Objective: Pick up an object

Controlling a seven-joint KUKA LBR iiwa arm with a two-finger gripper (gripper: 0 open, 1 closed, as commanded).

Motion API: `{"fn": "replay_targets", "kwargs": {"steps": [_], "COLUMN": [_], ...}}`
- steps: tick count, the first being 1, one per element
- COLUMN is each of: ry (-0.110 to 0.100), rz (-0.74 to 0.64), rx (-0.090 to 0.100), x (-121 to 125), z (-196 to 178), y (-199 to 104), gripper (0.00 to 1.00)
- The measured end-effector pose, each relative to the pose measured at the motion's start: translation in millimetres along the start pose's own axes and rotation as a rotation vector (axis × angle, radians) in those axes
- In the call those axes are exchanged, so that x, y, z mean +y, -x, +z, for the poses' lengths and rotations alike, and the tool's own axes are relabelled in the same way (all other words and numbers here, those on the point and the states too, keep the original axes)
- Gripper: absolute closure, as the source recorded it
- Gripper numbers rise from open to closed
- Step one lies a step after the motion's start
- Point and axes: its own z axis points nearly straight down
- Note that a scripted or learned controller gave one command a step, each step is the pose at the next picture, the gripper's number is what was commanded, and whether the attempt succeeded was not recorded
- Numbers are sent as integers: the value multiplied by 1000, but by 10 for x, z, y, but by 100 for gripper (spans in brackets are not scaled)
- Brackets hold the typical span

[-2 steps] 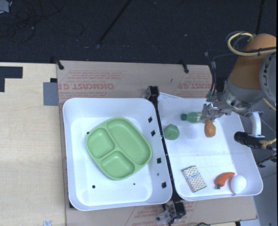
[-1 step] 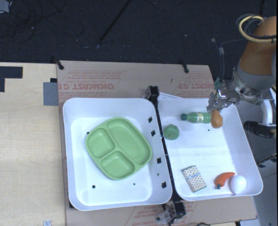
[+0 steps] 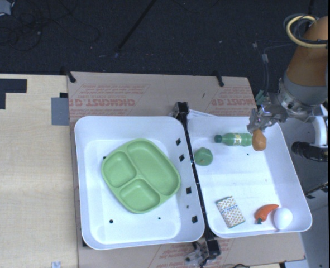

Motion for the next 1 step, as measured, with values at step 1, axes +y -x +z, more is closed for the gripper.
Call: {"fn": "replay_targets", "kwargs": {"steps": [1], "ry": [-4], "rz": [0], "rx": [1], "x": [-72], "z": [63], "y": [-612], "gripper": [100]}}
